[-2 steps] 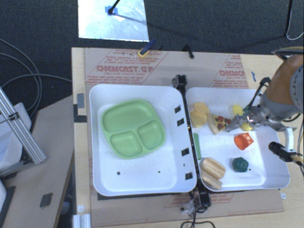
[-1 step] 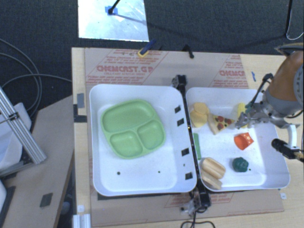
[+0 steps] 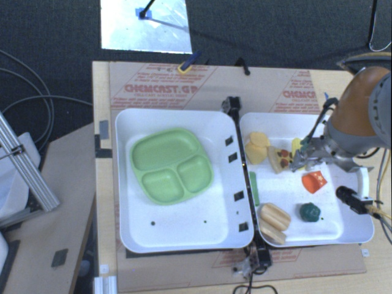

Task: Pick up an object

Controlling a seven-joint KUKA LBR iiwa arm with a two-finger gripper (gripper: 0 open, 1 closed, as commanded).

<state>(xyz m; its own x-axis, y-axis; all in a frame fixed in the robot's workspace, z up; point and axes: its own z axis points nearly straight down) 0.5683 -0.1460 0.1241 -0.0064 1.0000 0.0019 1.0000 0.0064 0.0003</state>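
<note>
The right bin holds several toy foods. A pale yellow fruit lies at its upper left, with a pizza slice beside it. A small yellow piece sits just behind the gripper. An orange-red piece lies mid-bin, a dark green piece nearer the front, and a hot dog bun at the front left. My gripper reaches in from the right and hangs low over the right end of the pizza slice, left of the orange-red piece.
The left bin carries a green divided plate. A thin green strip lies along the right bin's left wall. The grey arm with its orange band covers the right bin's back right corner.
</note>
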